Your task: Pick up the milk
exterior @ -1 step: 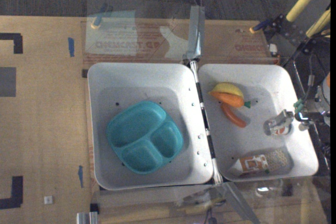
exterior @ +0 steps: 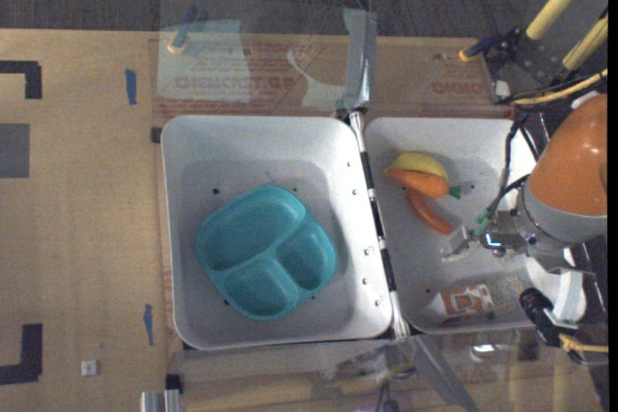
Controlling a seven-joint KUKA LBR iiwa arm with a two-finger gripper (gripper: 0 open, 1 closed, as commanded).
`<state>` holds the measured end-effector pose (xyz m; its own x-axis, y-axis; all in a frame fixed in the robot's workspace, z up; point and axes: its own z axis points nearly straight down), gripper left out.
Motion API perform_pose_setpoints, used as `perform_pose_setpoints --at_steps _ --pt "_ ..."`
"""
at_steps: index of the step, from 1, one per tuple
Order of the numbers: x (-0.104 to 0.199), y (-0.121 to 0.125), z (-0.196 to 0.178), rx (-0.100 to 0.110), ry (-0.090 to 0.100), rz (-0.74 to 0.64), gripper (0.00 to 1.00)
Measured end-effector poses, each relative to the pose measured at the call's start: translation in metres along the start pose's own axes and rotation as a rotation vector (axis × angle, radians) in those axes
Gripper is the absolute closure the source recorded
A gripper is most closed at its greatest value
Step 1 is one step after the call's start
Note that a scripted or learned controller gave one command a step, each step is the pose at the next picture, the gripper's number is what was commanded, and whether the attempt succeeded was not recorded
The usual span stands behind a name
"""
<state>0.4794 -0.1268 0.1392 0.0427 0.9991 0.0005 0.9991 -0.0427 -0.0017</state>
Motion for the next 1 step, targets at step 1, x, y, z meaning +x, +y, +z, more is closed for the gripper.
perform_pose_setpoints --at_steps 1 --pt "0.0264 0.0004 0.0507 -0.007 -0.001 -0.242 0.00"
